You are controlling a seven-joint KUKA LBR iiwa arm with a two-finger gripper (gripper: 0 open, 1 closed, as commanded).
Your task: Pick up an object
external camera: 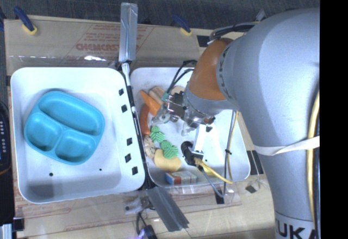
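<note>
While the claw (173, 112), its state untellable, hovers over one orange carrot (147, 103), one blue tray (64, 126) lies apart.

We see even, bright overhead light. The white bins (32, 178) glare slightly, with soft grey shadow in the left bin's lower corner. The arm (283, 96) looms close and soft-focused; small items look grainy.

This looks like a robotics lab. A big grey robot arm (277, 102) fills the right of the frame, over two white bins (32, 178) set side by side on a cardboard-covered worktop (81, 42). Blue clamps (24, 19) along the top edge pin the cardboard down, and loose cables (228, 151) trail by the right bin.
</note>
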